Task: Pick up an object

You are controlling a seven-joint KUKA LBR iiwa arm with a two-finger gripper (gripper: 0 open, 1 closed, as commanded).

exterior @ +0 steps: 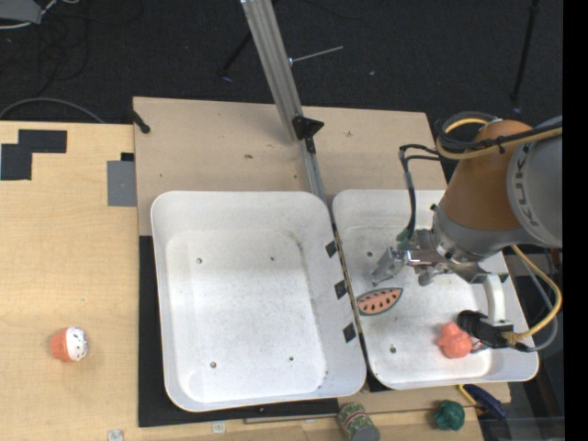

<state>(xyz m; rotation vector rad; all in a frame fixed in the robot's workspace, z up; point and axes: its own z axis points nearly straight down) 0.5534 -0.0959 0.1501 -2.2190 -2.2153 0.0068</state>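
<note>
In the right bin (pixel 404 367), a watermelon-slice toy (pixel 378 300) lies near the left wall. A salmon-pink lump (pixel 453 340) rests near the bin's front right corner. My gripper (pixel 404 271) hangs over the middle of this bin, just above and to the right of the watermelon slice and not touching it. Its fingers (pixel 382 267) stand apart, open, with nothing between them. The grey arm with its orange band (pixel 482 186) reaches in from the right.
The left bin (pixel 184 219) sits beside the right one, with black clips on the shared edge. A slanted aluminium bar (pixel 280 72) rises behind the bins. A red-and-white ball (pixel 69 344) lies on the wooden surface far left. A green object (pixel 448 415) sits below the right bin.
</note>
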